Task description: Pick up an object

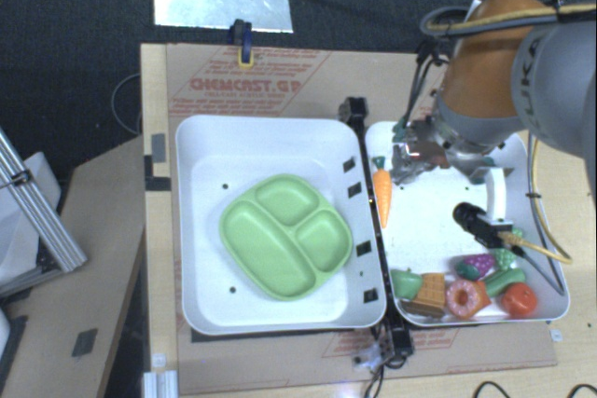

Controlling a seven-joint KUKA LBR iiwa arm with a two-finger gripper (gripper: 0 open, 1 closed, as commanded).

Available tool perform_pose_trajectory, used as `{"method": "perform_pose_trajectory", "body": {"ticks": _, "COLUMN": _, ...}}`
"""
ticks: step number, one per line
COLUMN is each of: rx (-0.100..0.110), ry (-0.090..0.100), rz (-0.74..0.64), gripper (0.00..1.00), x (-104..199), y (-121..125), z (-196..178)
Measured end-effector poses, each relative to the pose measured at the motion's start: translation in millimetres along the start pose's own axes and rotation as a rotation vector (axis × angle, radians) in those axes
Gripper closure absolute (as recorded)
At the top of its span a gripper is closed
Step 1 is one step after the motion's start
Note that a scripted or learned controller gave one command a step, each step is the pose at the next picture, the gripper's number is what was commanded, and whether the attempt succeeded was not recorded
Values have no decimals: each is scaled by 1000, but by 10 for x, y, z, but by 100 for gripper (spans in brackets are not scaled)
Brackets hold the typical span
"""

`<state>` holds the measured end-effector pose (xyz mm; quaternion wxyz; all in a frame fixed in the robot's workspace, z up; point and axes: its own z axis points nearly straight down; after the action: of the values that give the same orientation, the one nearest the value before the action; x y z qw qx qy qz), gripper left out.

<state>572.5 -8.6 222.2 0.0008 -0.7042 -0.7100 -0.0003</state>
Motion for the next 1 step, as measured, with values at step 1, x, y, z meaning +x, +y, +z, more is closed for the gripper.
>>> {"method": "perform_pose_trajectory", "body": {"ticks": 1, "rx": 1, "ry": 1, "rz": -2, "gripper": 100, "x": 615, "y": -131, "z": 37}}
